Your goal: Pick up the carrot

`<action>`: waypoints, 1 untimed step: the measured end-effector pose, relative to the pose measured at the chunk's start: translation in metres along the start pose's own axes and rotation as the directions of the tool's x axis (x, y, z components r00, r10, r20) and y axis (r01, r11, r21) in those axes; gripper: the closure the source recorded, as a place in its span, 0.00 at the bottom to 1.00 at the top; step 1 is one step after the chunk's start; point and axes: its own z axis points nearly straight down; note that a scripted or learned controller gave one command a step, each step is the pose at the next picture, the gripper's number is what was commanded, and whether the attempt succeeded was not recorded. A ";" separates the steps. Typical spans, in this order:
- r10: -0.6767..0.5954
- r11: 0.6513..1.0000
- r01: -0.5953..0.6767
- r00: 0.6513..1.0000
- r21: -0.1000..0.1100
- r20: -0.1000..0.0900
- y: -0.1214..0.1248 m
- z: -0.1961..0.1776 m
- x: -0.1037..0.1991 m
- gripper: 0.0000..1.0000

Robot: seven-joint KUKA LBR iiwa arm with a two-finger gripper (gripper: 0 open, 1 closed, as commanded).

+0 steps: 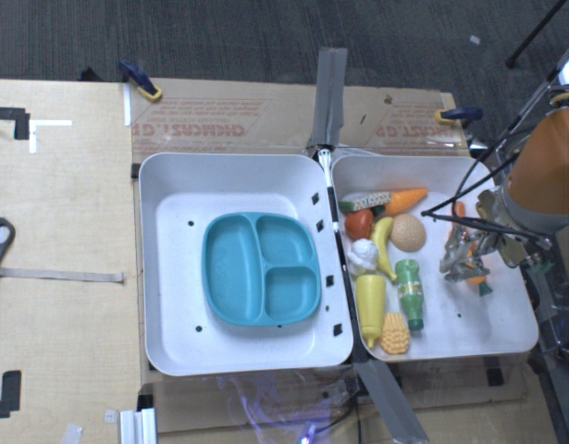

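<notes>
The carrot [395, 199] lies flat near the far wall of the right bin [506, 336], its green top touching the tomato [359, 223], up and to the left of the gripper [464, 257], well apart from it. Nearer the gripper, still on its left, sit a round tan fruit [408, 233], a banana [384, 244], a green bottle [410, 292] and corn [394, 333]. The gripper hangs low over bare bin floor; whether it is released or clenched cannot be told. Beyond, the left bin holds a teal divided plate [262, 268].
</notes>
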 end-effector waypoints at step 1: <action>-0.087 0.996 0.087 0.996 -0.004 -0.005 0.079 -0.050 -0.019 1.00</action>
